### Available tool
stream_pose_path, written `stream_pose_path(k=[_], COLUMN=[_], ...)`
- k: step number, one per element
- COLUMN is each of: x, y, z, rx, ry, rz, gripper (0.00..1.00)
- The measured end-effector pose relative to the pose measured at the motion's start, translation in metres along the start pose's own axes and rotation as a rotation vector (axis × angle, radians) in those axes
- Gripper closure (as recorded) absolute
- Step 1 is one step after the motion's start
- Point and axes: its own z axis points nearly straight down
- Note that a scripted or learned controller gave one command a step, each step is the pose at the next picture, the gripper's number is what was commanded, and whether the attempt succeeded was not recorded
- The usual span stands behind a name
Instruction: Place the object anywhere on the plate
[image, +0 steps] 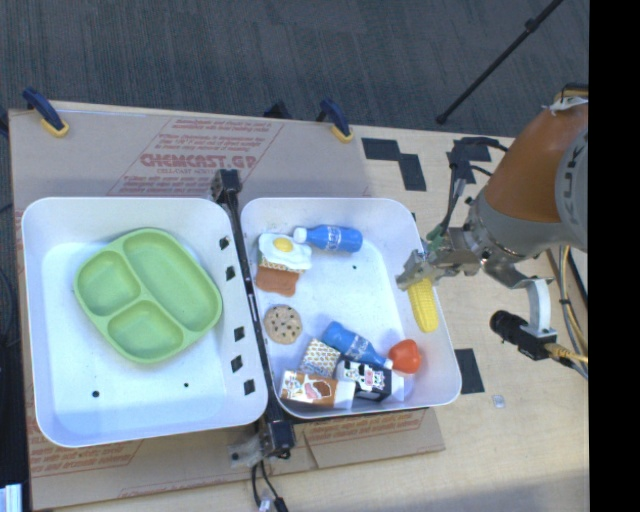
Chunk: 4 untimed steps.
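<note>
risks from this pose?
1. The corn hangs below the gripper at the right bin's rim; a weak hold could drop it outside.
2. The plate sits in the far bin, so the carry crosses the bottle and cookie.

— Light? Even, bright overhead light was noted; the white bins (50, 330) were slightly washed out.
— Sharpness? Mild softness was recorded throughout; short, faint shadows were seen beneath the arm (530, 180).

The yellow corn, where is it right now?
The corn is at the right bin's right rim, just below the gripper, above the red tomato-like piece.
</note>
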Motion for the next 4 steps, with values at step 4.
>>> stream_pose_path(k=[4], x=[0.299], y=[0.087], z=[0.009], rx=[0.003], ry=[0.002], rz=[-0.002], gripper=[1.00])
